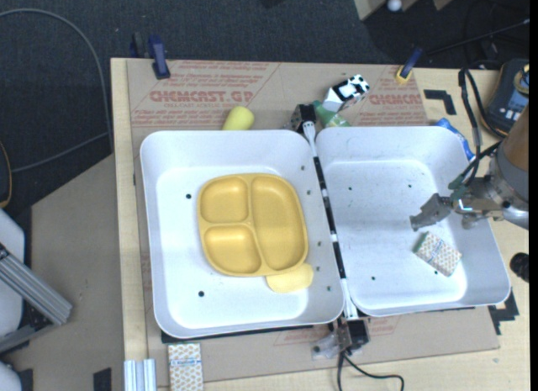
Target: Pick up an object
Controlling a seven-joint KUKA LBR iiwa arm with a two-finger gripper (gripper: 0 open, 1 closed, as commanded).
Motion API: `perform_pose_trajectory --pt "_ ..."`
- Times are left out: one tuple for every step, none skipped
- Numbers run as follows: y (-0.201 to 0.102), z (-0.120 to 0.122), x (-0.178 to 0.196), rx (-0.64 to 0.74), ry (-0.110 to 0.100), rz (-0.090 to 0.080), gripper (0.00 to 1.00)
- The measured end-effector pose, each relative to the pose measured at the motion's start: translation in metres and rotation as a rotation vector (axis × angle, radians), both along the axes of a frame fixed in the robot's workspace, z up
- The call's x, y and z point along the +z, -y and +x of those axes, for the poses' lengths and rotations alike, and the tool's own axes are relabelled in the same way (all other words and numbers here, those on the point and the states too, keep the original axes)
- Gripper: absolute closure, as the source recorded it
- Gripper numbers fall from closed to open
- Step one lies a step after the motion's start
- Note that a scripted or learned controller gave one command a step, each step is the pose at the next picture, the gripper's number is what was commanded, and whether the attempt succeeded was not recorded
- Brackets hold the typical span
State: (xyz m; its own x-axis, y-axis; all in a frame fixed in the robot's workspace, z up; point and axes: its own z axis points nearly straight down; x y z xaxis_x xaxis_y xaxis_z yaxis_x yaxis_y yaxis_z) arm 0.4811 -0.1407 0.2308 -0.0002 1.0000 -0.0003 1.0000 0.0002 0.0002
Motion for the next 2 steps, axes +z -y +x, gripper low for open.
perform_pose_trajectory --pt "0.009 0.024 -0.09 -0.001 -0.003 0.002 0.0" --pt "0.069 0.098 -0.06 0.0 0.001 -0.001 0.0"
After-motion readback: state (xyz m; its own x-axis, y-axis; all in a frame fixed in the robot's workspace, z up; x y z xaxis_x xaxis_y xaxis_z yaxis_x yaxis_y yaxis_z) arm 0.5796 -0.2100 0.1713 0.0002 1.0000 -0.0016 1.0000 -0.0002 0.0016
